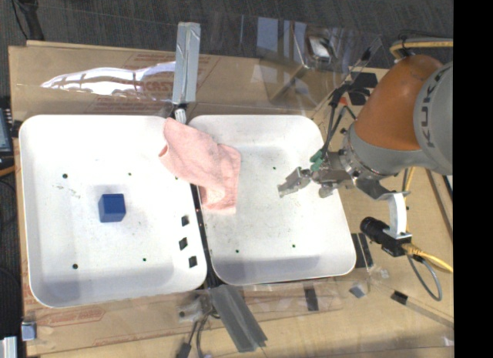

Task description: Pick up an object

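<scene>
A small blue cube (112,207) lies in the left bin (46,148), towards its middle left. A pink cloth (203,163) is draped over the divide between the two bins, mostly lying in the right bin (262,264) at its upper left. My gripper (291,183) hangs over the right part of the right bin, well to the right of the cloth, and I see nothing between its fingers. The grey arm with its orange band (393,114) comes in from the right.
Cardboard sheets lie under and behind the bins. A strip of grey tape (185,64) runs up from the bins' back edge. Cables and black fittings (385,237) sit to the right of the right bin.
</scene>
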{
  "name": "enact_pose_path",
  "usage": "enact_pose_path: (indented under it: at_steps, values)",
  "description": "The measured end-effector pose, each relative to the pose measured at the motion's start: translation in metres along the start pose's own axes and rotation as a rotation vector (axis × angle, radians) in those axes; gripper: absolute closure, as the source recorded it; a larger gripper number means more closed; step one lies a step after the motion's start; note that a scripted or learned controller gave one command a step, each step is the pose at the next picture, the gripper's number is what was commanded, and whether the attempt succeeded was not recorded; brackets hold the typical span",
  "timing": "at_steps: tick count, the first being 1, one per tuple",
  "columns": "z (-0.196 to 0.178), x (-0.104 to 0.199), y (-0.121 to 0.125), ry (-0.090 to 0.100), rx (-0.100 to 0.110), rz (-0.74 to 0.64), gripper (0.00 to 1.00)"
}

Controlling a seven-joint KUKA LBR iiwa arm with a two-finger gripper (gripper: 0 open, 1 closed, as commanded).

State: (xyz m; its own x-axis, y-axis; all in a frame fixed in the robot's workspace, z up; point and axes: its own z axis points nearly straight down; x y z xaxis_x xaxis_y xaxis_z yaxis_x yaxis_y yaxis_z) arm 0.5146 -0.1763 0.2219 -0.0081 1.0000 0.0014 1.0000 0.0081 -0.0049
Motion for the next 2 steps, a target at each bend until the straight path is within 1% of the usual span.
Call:
enact_pose_path:
  at_steps: [1, 2]
  values:
    - [0.002, 0.082, 0.038, -0.002, -0.002, -0.001, 0.00]
    - [0.130, 0.076, 0.078, -0.001, -0.003, 0.016, 0.00]
